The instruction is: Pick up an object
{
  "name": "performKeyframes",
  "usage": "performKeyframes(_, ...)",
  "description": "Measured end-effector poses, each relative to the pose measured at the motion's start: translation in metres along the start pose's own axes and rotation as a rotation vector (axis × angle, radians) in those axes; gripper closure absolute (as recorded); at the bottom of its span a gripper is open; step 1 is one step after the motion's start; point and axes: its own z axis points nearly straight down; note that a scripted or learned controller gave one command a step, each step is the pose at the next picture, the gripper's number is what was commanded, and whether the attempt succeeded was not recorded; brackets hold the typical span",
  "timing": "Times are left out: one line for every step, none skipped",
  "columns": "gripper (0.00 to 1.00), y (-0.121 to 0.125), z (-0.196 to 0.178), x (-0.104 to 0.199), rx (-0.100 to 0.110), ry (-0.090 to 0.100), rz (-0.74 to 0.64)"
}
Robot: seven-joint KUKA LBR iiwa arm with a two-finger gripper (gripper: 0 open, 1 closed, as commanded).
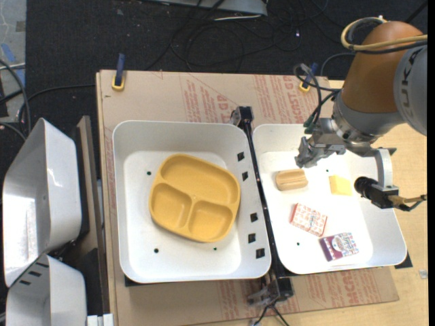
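Approach step: pincer (307, 156), grip state impossible to tell, poised right of centre just above tan block (291, 179); next, descend squarely.

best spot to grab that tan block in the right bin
Take the tan block across its short sides, coming straight down from above. It lies flat and lengthwise left to right on the right bin floor, with free space around it. The gripper hangs just above and right of it.
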Motion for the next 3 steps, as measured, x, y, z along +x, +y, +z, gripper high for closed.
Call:
performKeyframes(1.0, -0.014, 0.005, 0.059, 0.002, 0.001, 0.0)
performKeyframes(1.0, -0.013, 0.003, 0.104, 0.0, 0.0, 0.0)
performKeyframes(1.0, -0.017, 0.016, 0.158, 0.002, 0.0, 0.0)
